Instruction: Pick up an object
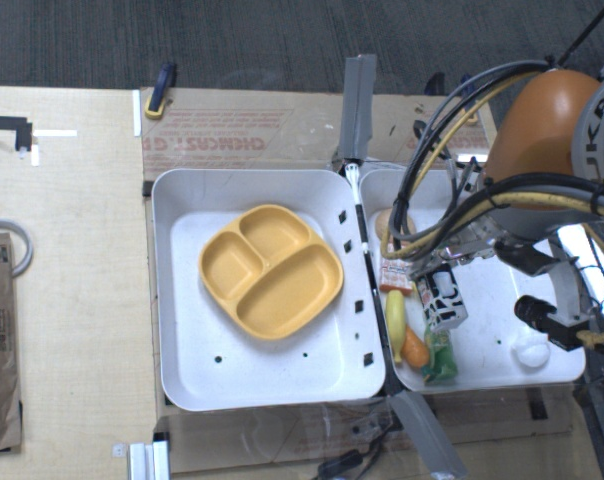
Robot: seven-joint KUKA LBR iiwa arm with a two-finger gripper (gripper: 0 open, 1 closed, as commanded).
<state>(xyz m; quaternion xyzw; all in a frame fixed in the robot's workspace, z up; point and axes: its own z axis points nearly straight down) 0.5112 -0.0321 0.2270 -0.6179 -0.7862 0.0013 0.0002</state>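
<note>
The end effector (444,298), a dark block with white markings on its body, was seen lowered into the right bin (502,368), one of two shallow white bins of smooth plastic with rounded corners. Whether it was wide or narrow could not be told, as its tips were hidden. Just beside it, toward the left bin (182,298), a cluster of toy food was packed against the bin wall: one glossy yellow banana (395,318), long and curved, one orange carrot-shaped piece (414,348) and one green leafy piece (442,363) below the end effector. A red-and-white packet (395,273) lay at the banana's upper end. Well apart from the end effector, in the left bin, one matte yellow plate (272,270) with three compartments was placed. The wooden table (62,178) lay beyond.
</note>
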